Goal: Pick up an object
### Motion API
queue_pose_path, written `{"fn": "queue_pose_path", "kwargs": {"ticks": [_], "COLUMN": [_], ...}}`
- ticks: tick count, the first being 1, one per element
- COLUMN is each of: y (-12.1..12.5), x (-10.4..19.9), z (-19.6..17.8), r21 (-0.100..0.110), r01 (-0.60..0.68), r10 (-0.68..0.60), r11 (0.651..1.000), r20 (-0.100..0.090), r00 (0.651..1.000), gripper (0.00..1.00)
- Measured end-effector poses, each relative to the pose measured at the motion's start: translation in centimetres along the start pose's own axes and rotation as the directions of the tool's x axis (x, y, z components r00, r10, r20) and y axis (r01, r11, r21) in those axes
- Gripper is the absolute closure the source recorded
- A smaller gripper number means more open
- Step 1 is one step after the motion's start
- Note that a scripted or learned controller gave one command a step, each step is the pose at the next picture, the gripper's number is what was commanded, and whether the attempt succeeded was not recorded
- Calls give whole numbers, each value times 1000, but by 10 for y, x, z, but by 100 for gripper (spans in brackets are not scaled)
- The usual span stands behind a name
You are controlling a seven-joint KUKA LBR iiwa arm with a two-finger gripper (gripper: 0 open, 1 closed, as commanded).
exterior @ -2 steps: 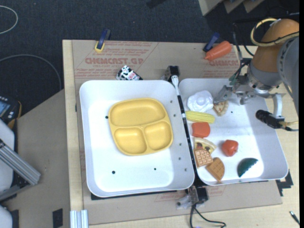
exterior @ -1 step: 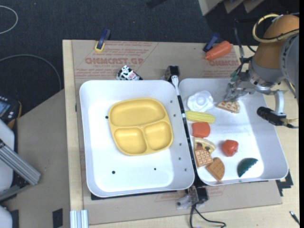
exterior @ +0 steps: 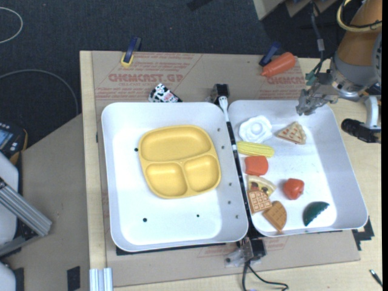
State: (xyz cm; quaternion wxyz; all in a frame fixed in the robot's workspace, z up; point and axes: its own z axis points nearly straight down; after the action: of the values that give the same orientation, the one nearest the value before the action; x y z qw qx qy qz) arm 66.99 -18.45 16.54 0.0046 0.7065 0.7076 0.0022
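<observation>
Hovering at the right bin's (exterior: 339, 139) far rim, the tool (exterior: 306, 106), grip state unclear, hangs just above a light, rigid toy pizza slice (exterior: 292, 133), best pinched across its 2 edges.

The bench board (exterior: 182, 71) bears red print reading "CHEMCAST GP", partly legible.

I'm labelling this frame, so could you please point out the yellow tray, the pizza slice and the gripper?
Yellow tray (exterior: 159, 145), camera view, floor of its large top compartment.
Pizza slice (exterior: 292, 133), camera view, middle of the wedge.
Gripper (exterior: 305, 106), camera view, between its fingertips, over the right bin's far edge.
</observation>
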Motion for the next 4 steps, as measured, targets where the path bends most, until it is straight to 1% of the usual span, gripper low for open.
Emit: {"fn": "queue_pose_path", "kwargs": {"ticks": [1,2,4], "y": [2,-16,-64], "x": [-1,47,150], "z": [-55,-47,-63], "r21": [0,12,13], "r01": [0,3,4], "r10": [0,-3,-4], "r11": [1000,1000,1000], "r20": [0,-6,-7], "r00": [1000,1000,1000], "gripper": [100,100,100]}}
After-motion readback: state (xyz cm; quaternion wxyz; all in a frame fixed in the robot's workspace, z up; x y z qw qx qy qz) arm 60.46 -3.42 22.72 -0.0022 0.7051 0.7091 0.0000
